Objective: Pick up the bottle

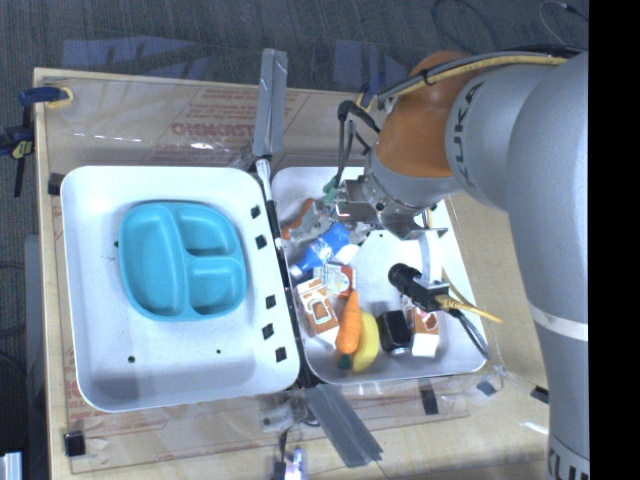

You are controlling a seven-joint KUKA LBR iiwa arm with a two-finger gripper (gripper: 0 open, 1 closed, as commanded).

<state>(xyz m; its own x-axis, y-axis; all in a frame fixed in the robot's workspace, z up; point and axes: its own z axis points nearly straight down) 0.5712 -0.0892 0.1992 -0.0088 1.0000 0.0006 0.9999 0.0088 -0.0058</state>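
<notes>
In the right bin [455, 363], near its back left corner, a blue and white bottle [326, 249] lies on its side among other items. My gripper [334, 208] is lowered into that corner, directly behind the bottle and close to its far end. The wrist and its orange band cover the gripper from above. From this view I cannot make out whether anything is between the jaws.
Near the front of the right bin lie an orange and white carton [320, 306], a carrot [348, 324], a banana [366, 344], a small black item [394, 332] and a brown and white piece [426, 336]. The left bin [100, 368] holds a blue divided tray [185, 258].
</notes>
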